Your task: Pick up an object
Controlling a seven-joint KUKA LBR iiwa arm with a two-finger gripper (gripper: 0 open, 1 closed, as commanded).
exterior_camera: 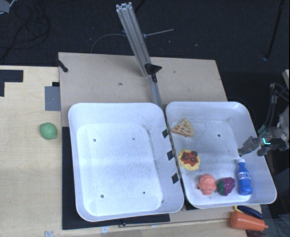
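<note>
Since the gripper [253, 145] hangs at the right bin's [219, 110] rim just above the blue bottle [243, 177], a drop could clip the wall or topple the bottle. Its fingers look slightly apart and hold nothing, though they're small and dim. Most of the arm is cut off at the right.

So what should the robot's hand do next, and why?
Probably slide a little left and down, over the blue bottle. The hand sits at the right bin's right rim, just above that bottle, with nothing between its fingers. The bottle is the nearest toy, so that looks like the shortest reach.
</note>
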